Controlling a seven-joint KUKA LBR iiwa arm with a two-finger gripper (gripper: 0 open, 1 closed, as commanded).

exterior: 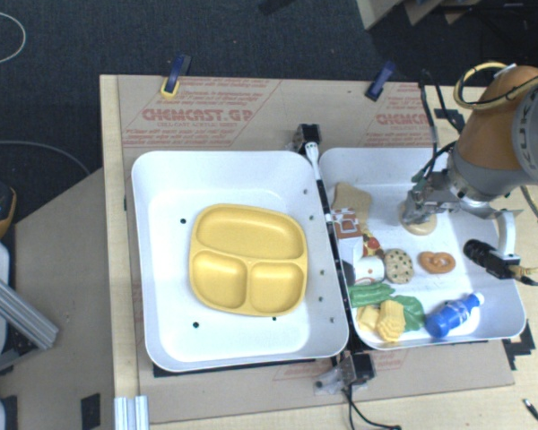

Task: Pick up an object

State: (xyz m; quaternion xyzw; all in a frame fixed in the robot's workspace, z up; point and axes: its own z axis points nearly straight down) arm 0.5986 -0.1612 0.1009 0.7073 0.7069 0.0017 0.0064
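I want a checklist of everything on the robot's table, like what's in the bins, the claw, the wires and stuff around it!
Surface: bench, brown board, two white bins.
Job's things: right bin holds a blue bottle, pretzel, cookie, yellow corn, green leaf piece, small box.
Clutter: left bin holds a yellow divided tray.
Grippers: gripper low in the right bin, over a tan round piece.
Cables: black cable at the front edge.
Surroundings: dark carpet.

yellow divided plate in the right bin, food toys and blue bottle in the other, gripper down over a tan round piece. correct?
Not quite: the camera view shows the yellow divided plate in the left bin; the toys, blue bottle and gripper are in the right bin.
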